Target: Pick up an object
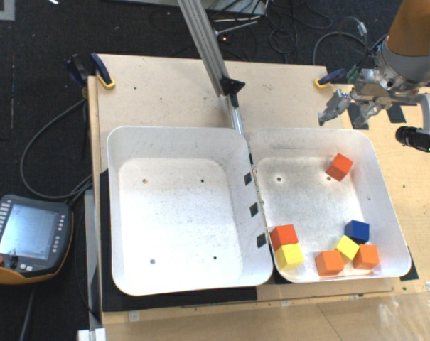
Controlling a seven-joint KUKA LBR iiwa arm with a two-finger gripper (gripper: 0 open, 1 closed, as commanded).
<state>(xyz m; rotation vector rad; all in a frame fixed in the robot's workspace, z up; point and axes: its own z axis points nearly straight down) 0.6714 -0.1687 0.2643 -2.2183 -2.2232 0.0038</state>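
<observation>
A pale beige wooden table [172, 94] carries two shallow white plastic bins, the left bin [175, 204] touching the right bin [385, 190]. Blue-and-yellow clamps grip the table's far corners, one left [94, 69], one right [330, 78]. An orange-rimmed grey teach pendant [26, 236] lies on the dark floor [30, 119], cabled.

Slanted overhead view of both bins [115, 155]

A pale wooden bench [172, 94] stands on dark floor [30, 55] strewn with black cables [293, 30].
</observation>
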